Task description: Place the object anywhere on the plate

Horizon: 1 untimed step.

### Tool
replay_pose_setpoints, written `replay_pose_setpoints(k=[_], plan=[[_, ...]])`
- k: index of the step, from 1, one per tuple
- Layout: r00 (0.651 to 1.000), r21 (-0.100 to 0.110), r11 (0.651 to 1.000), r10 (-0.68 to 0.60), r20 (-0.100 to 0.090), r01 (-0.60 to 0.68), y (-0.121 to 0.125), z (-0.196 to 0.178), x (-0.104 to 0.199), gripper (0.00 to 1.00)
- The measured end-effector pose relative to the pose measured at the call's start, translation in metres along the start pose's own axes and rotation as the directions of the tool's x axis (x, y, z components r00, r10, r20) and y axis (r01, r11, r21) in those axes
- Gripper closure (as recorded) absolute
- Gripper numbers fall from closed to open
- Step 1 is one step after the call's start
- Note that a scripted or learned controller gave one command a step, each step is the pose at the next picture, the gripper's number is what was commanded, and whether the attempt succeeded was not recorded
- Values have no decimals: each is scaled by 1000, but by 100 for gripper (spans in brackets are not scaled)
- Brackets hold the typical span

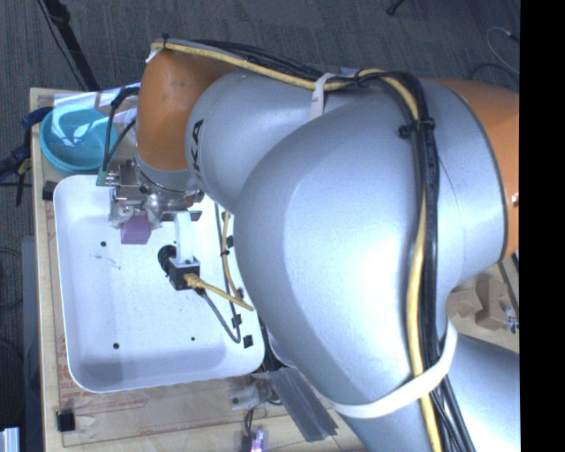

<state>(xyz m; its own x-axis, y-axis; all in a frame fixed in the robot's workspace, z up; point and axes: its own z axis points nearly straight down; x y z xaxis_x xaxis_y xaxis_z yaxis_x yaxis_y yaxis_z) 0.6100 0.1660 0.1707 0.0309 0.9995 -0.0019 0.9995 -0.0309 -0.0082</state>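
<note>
camera view: white bin (132, 353) on a wooden bench (53, 388), dark carpet (265, 26) beyond.

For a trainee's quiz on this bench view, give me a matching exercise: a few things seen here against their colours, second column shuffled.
Things:
1. block under the gripper
2. bowl at the bench's far left corner
3. bin below the arm
4. band above the wrist

Colours:
A. white
B. orange
C. purple
D. light blue

Pairs: 1-C, 2-D, 3-A, 4-B
</note>
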Motion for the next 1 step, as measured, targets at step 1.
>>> replay_pose_setpoints(k=[1], plan=[[987,-4,987,-161,0,161,48,21,-59,100]])
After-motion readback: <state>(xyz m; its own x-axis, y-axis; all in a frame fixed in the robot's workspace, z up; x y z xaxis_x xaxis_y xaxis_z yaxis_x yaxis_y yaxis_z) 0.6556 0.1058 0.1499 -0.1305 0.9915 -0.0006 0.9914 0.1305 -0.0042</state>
